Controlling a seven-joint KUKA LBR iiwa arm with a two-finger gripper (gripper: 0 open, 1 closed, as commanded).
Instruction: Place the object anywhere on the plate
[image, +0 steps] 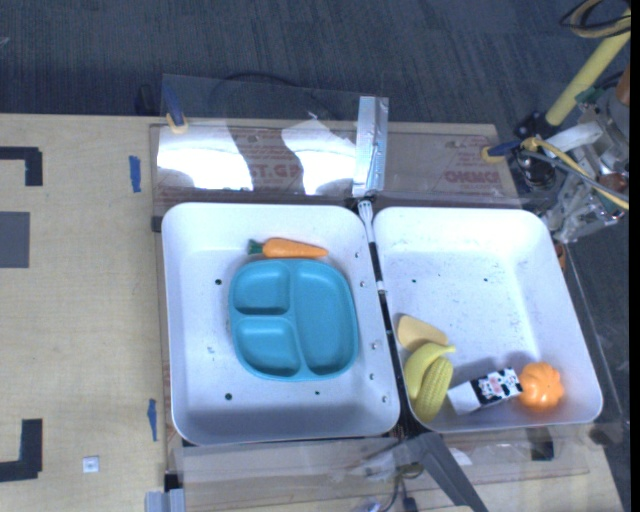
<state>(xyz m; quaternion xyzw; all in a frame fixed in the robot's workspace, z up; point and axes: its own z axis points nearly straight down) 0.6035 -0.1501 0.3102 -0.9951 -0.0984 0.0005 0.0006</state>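
two shallow white plastic bins sit side by side on the bench. in the left bin lies a blue plastic plate with three compartments, roughly centred. an orange toy carrot with a green stub end lies on its side just beyond the plate's far edge, touching or almost touching the rim, resting on the bin floor rather than on the plate.

in the right bin, along the near wall, a group of toys is gathered: a yellow wedge-shaped piece beside the dividing wall, a yellow-green ribbed corn cob just in front of it, a small white carton with black patches lying on its side, and a round orange pumpkin-like toy touching the carton's right end.

the gripper hangs at the far right corner, outside the right bin, amid cables and a yellow hose; whether it is wide or narrow cannot be told, and nothing is visible in it.
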